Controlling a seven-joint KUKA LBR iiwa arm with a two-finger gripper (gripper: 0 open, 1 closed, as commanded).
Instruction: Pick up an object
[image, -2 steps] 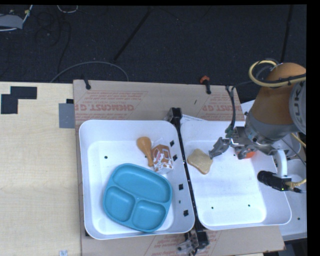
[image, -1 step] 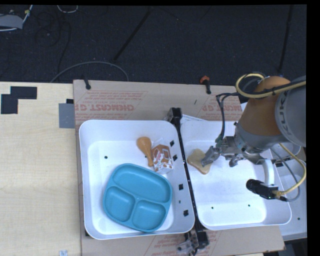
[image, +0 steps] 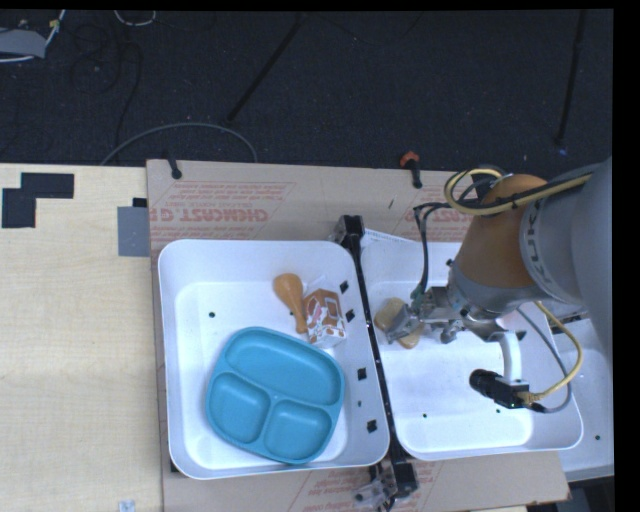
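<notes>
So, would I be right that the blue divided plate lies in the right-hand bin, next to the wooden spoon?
Not quite: the camera view shows the blue divided plate in the left-hand bin, next to the wooden spoon.

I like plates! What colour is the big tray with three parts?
The divided tray is light blue, seen clearly in the camera view, in the left bin.

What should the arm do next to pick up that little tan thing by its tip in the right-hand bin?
Probably close the gripper and lift a little, as a test. Its tip sits low in the right bin, against a small tan object near the divider between the bins. Whether that object is actually between the fingers is unclear, so a slight lift would show it.
</notes>
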